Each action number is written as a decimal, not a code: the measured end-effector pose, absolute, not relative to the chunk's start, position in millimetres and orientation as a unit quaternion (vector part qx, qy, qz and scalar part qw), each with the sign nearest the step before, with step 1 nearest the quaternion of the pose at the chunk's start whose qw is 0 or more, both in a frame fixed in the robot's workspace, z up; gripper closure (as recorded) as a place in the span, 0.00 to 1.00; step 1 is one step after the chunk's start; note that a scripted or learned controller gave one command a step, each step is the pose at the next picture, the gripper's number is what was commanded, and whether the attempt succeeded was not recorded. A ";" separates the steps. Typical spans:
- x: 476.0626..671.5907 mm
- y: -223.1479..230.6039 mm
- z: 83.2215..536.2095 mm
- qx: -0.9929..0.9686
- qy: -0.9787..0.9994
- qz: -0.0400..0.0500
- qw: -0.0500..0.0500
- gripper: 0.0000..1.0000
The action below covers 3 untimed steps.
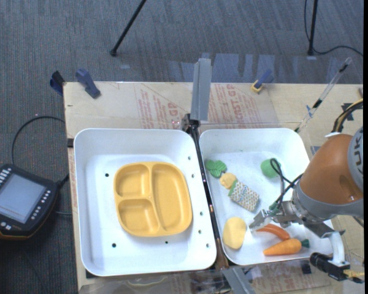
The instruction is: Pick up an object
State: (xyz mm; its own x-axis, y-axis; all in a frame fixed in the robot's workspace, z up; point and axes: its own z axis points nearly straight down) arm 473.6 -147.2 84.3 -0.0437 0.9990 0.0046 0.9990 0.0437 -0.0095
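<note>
My gripper (262, 220) reaches into the right bin (251, 138) from the right, low over its front part. Its tips sit just above a red-orange chili-like piece (272, 231) and left of an orange carrot (284, 247). A pale yellow potato-shaped piece (234, 232) lies to the left of the gripper. Farther back are a patterned corn-like piece (243, 194), a green leafy piece (216, 167) and a green round piece (270, 168). The fingers look slightly apart with nothing between them.
The left bin (92, 164) holds a yellow three-part plate (153, 198). A grey upright post (201, 94) stands behind the seam between the bins. A teach pendant (15, 201) lies on the floor at the left.
</note>
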 end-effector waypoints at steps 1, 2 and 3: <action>476.4 -166.3 123.5 -0.659 -0.752 0.000 0.001 0.00; 474.5 -121.6 85.4 -0.594 -0.805 0.001 0.004 0.00; 476.4 -152.9 149.2 -0.637 -0.771 0.000 0.000 0.00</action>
State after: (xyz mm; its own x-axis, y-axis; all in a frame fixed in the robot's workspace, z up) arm 476.4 -152.9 149.2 -0.1875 0.9823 0.0004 0.9823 0.1875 -0.0001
